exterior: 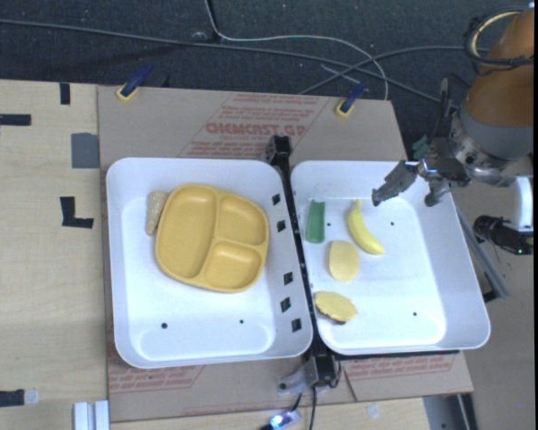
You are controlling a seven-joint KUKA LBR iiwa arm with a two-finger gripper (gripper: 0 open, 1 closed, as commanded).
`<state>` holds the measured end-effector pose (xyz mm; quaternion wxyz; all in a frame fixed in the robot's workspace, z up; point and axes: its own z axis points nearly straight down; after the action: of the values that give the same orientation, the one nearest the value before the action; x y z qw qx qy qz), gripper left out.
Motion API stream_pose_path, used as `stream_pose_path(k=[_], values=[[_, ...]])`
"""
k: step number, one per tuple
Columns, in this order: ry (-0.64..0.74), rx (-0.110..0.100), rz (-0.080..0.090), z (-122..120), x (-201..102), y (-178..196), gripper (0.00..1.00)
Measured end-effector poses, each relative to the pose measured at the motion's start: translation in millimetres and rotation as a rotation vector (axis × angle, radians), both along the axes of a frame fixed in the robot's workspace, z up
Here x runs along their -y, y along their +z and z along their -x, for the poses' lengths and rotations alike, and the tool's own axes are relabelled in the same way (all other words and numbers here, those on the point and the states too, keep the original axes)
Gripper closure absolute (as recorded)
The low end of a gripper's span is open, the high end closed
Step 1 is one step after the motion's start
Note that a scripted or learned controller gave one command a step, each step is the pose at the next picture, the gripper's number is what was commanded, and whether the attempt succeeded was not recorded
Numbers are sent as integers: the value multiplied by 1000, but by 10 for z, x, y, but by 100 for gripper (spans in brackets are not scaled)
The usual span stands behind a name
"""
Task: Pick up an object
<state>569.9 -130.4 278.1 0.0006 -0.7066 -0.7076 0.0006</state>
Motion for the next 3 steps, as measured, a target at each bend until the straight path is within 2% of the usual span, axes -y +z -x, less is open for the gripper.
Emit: stream_pose_path(k=[2, 3], values=[[-1, -7, -1, 13, -16, -1291, 0], [-1, -5, 0, 65, -23, -1736, 0]])
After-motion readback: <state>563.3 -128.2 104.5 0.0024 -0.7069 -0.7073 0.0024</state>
